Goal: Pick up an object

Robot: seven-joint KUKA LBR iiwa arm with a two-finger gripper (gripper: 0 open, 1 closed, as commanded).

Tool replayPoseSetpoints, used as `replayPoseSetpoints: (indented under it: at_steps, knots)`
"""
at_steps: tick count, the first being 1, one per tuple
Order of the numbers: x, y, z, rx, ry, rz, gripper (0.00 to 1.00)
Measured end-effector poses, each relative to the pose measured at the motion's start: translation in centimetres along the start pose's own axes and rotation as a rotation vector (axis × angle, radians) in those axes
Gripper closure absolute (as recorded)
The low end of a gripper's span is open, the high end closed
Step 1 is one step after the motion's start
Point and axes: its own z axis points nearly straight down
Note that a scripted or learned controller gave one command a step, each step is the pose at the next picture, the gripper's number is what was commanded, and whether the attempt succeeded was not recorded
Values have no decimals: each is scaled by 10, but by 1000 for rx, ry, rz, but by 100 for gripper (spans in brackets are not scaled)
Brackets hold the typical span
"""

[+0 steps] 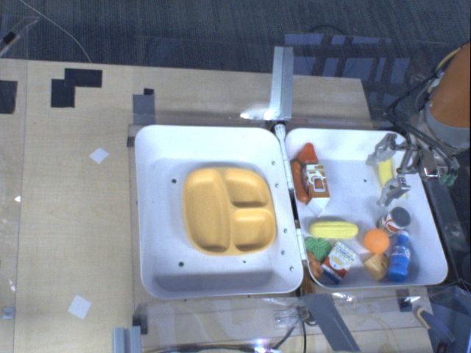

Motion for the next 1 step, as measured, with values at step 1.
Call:
replayPoseSetpoints:
  at_steps: [1]
  knots:
    - [-12,-11,-46,2,-6,24,0]
